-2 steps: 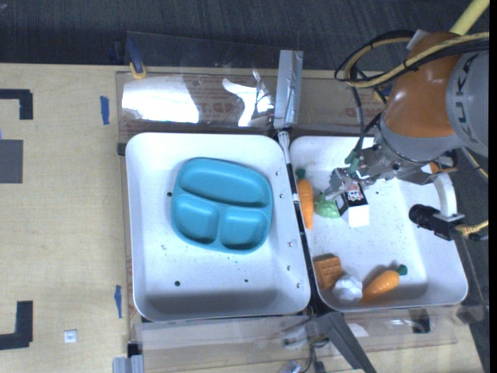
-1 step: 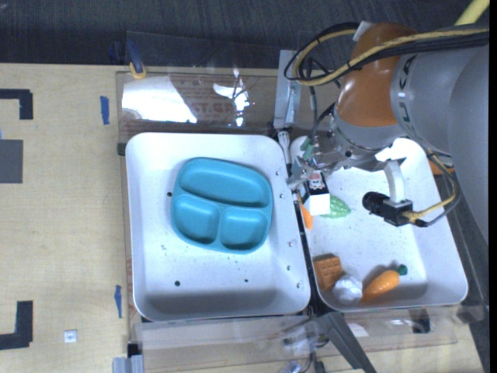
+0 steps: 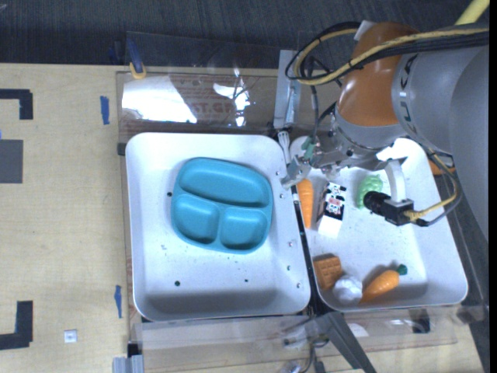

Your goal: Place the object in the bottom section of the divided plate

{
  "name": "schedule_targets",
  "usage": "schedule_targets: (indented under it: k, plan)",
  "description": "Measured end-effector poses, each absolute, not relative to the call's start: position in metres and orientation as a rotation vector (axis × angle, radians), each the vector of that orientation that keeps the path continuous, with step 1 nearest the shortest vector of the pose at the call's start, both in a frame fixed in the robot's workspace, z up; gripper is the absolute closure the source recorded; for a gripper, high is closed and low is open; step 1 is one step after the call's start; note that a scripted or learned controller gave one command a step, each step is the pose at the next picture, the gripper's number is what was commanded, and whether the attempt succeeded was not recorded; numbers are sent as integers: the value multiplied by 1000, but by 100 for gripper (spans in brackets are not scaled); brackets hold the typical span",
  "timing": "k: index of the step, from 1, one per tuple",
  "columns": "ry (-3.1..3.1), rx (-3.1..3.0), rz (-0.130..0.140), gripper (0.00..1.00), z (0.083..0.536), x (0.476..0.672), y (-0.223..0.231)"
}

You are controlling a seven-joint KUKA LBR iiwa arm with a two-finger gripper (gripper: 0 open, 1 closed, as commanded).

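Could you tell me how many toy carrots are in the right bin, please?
2: one carrot lies upright by the right bin's left wall under the gripper; the other carrot lies near the bottom edge. The arm may hide more.

No legible text, brand, number or sign on any surface. Small black-and-white item (image 3: 334, 201) in the right bin (image 3: 435, 247), just beside the upright carrot (image 3: 307, 200): dark and reddish printed marks on a white face, too small and blurred to read. Black angular markings (image 3: 22, 104) on the bench top at left: plain shapes, no characters. Blue tape strips (image 3: 104, 109) along the left bin's edge: unmarked. Blue divided plate (image 3: 222, 203): no lettering visible.
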State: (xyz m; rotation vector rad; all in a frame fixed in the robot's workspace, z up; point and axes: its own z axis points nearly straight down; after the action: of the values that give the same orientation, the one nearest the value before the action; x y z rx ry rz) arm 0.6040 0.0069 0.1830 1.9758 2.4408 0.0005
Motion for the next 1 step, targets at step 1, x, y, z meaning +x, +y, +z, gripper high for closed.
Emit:
schedule_targets:
  k: [1]
  plan:
    - [2441,1971,2,100,192,606,8]
